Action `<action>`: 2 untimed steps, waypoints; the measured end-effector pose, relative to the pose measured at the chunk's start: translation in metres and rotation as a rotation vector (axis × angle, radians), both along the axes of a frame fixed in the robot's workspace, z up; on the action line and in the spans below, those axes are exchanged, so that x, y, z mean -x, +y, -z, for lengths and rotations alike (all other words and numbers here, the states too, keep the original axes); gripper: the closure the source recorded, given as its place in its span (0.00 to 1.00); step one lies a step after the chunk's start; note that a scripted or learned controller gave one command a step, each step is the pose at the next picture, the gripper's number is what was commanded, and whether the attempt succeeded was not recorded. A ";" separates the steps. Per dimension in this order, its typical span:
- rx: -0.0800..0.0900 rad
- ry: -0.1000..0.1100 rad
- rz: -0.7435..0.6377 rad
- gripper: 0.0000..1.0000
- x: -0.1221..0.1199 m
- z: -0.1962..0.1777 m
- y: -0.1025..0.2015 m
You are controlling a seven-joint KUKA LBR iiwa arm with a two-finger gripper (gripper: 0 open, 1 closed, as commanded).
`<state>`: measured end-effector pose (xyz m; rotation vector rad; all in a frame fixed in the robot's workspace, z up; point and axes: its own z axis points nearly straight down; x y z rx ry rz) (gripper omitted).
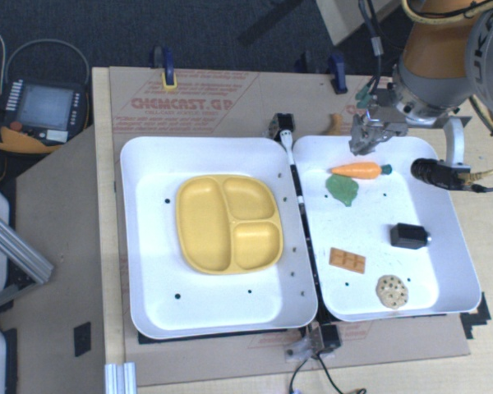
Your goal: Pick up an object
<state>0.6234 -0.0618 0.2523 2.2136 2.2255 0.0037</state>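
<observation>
Camera view: pincer (363, 144) hangs just above the toy carrot (357, 171) in the right bin (452, 245), its grip state indiscernible; advise a straight descent centred across the carrot's width.

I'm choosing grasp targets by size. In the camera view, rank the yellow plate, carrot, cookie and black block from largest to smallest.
1. yellow plate, by far
2. carrot
3. cookie and black block: too alike to rank.
</observation>
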 end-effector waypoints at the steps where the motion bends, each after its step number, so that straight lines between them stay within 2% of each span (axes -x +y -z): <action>1: -0.002 0.007 -0.001 1.00 0.004 0.013 0.061; 2: -0.002 0.006 0.000 1.00 0.013 0.011 0.119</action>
